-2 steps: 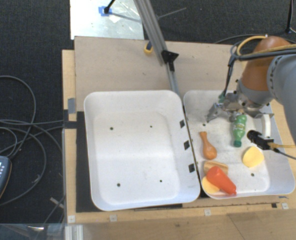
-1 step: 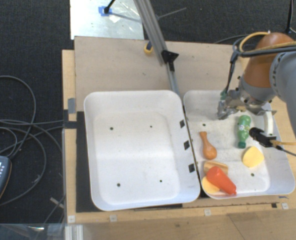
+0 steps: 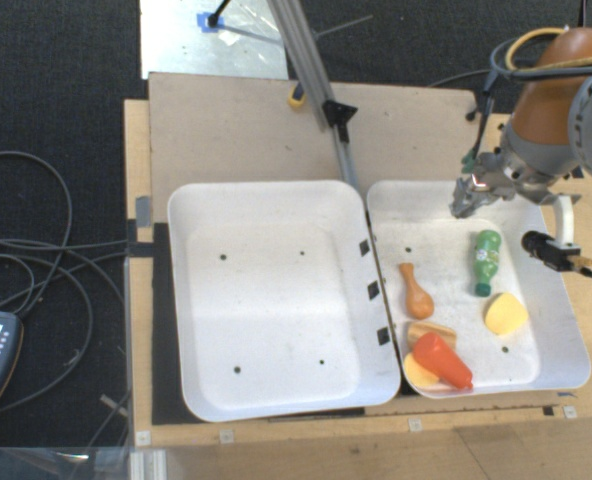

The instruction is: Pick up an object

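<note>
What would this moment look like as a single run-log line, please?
claw: above right bin far edge | holding: nothing seen | nearest: green bottle

The left bin (image 3: 276, 298) offers a wide bare floor, open to approach from above anywhere inside its rim. In the right bin (image 3: 431, 218), the far-left part of the floor is bare. Its near half is crowded: a green bottle (image 3: 487, 261) lies toward the right, a yellow piece (image 3: 506, 314) just nearer, an orange drumstick-shaped toy (image 3: 415, 290) by the left wall, and a red object (image 3: 442, 359) atop a yellow one in the near-left corner. The gripper (image 3: 470, 196) hangs over the far edge.
</note>
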You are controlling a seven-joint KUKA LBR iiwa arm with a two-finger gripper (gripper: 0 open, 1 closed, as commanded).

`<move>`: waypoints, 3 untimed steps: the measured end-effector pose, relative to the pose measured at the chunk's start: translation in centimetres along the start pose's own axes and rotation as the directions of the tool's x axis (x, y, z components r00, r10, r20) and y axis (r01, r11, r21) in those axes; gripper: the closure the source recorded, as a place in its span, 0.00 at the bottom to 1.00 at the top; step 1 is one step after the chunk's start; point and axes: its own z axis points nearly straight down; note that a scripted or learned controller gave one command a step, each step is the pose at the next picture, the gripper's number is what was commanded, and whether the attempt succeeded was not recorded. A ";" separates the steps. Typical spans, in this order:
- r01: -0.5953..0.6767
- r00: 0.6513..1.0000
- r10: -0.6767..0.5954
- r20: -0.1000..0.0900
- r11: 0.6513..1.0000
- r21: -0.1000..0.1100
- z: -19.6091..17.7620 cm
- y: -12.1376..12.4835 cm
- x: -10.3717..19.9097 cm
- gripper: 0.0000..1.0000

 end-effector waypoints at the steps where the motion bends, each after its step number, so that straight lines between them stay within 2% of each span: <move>1: -0.003 1.000 0.003 0.000 1.000 0.001 -5.6 -0.5 -0.7 1.00; 2: 0.001 1.000 -0.001 0.000 1.000 0.001 -10.4 -0.3 -0.8 1.00; 3: 0.005 1.000 -0.005 -0.003 1.000 0.006 -10.6 0.4 4.9 1.00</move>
